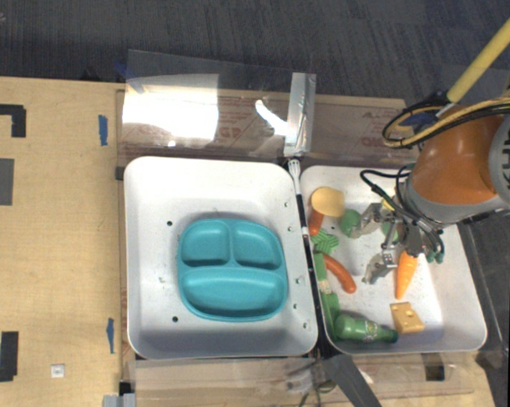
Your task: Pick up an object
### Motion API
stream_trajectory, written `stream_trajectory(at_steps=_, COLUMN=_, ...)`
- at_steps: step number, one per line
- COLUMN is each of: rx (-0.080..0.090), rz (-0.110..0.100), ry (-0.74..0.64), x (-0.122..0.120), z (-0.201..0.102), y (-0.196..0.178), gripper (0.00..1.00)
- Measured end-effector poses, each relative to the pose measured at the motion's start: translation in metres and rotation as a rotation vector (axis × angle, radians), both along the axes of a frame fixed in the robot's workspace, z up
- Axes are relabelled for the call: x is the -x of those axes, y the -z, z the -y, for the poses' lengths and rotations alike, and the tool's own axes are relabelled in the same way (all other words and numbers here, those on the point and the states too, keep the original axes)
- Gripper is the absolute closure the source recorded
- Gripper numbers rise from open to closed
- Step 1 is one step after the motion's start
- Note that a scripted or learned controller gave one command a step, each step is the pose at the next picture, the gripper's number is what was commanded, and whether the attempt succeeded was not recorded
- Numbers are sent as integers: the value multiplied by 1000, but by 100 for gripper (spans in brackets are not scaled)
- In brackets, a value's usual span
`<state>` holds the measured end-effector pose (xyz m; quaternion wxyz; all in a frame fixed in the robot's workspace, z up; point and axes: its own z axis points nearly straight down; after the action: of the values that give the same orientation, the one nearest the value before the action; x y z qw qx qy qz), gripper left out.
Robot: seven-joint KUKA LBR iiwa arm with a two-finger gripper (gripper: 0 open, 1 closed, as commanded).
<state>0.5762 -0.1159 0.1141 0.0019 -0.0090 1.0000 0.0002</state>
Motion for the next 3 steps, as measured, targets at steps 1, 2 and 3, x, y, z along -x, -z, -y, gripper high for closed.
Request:
stream_trajectory(at_steps=1, rx=2, rz=6, ry=-135, x=8, z=71, y=26, gripper=0)
stream_trajectory(at_steps=2, rx=3, rz=8, ry=-143, x=31, z=72, y=26, gripper=0)
stream_trajectory(at_steps=3, rx=4, rz=15, ry=-144, x=28, z=71, y=16, gripper=100)
